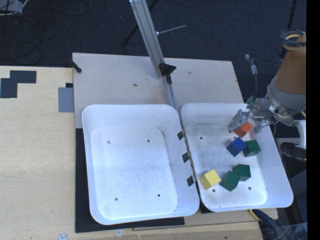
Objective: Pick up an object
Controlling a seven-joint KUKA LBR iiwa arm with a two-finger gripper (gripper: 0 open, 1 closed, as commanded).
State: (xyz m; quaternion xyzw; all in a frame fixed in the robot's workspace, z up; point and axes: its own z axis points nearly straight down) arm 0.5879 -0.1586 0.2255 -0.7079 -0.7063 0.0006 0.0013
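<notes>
In the right bin (280, 194), my gripper (248, 123) hangs over the upper right part, open, its fingers spread to either side of an orange block (243, 130). That block lies just below the fingertips, and I see no grip on it. A blue block (236, 146) and a green block (252, 148) sit side by side just in front of it. Nearer the front lie a yellow block (210, 178) and two dark green blocks (230, 180) (242, 171).
The left bin (92, 134) stands beside the right one, with black clips (185, 157) along the shared rim. A slanted aluminium rail (150, 36) rises behind the bins. The arm's orange band (292, 69) stands at the right edge.
</notes>
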